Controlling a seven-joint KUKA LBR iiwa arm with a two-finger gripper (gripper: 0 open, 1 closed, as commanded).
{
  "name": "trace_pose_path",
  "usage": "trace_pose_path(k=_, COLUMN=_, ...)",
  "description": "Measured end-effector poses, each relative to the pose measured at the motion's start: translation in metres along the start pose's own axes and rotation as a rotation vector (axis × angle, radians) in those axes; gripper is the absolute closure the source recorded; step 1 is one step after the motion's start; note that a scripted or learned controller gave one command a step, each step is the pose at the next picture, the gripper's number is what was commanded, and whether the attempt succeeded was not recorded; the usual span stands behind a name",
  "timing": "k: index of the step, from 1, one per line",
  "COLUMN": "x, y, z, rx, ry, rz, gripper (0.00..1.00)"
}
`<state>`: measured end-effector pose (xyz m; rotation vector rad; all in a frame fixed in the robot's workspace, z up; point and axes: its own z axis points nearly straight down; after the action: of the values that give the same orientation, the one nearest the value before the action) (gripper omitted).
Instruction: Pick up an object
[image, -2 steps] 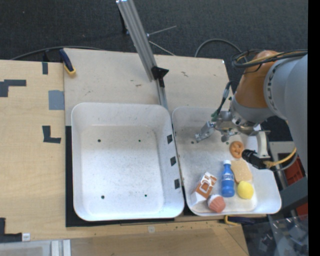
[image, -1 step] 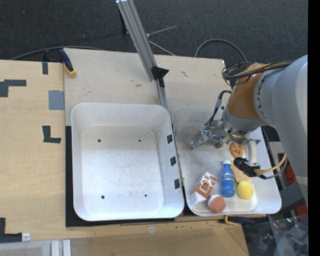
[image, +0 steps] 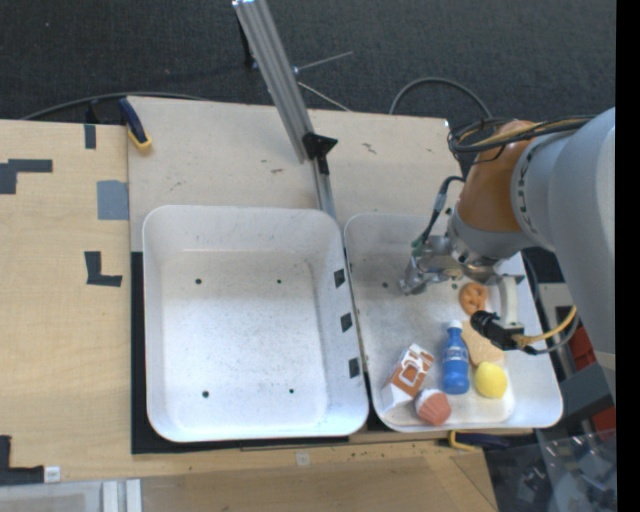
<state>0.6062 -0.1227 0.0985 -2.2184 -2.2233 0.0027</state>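
My gripper (image: 417, 281) sits low over the right bin (image: 385, 250), near its far middle, nothing between the fingers; how far apart they are, cannot tell. My arm (image: 560, 190) reaches in over the bin's right edge. Objects cluster at the near right corner: one blue bottle (image: 456, 361), one yellow ball (image: 490, 380), one red ball (image: 433, 407), one orange-white box (image: 411, 371), one small orange piece (image: 472, 296). Bare floor along the bin's left side. Left bin (image: 240, 320) alongside.

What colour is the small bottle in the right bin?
Blue, with a white cap; the bottle shows in the camera view.
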Motion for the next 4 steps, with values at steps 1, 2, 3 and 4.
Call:
trace_pose_path(k=1, x=0.010, y=0.004, z=-0.049, rx=-0.005, ry=0.001, rz=0.000, gripper=1.00)
trace_pose_path(k=2, x=0.015, y=0.005, z=-0.112, rx=-0.007, ry=0.000, rz=0.000, gripper=1.00)
trace_pose_path(k=3, x=0.006, y=0.008, z=-0.163, rx=-0.007, ry=-0.001, rz=0.001, gripper=1.00)
trace_pose_path(k=4, x=0.006, y=0.009, z=-0.182, rx=-0.003, ry=0.000, rz=0.001, gripper=1.00)
